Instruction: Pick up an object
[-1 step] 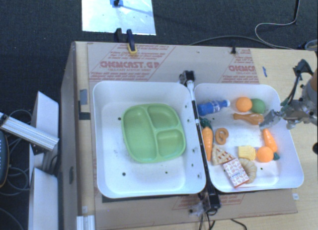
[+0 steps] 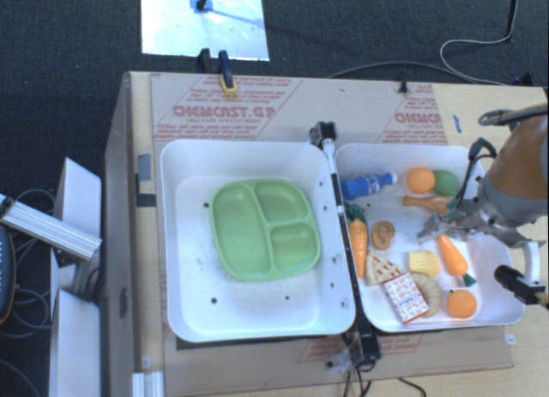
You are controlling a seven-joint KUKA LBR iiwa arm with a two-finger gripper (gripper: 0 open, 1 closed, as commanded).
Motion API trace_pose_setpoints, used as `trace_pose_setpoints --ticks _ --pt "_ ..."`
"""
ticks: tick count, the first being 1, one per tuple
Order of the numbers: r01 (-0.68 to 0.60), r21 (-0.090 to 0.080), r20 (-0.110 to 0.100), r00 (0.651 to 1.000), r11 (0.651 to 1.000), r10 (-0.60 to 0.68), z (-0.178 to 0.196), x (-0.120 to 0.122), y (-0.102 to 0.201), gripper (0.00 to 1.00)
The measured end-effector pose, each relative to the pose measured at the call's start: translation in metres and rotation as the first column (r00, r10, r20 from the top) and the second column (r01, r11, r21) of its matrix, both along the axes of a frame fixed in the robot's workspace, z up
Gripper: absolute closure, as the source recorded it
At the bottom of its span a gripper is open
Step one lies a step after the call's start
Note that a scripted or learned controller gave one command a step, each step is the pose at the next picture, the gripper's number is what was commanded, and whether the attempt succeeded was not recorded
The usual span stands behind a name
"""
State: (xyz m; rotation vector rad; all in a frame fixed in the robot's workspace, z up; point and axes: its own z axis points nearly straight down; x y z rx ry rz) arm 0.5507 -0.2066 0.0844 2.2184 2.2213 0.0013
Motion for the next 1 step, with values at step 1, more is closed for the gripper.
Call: trace_pose_setpoints --ticks 1 --pt "0.0 0.0 -0.001 1.0 1.0 0.0 -0.0001 -0.0379 0.0 0.0"
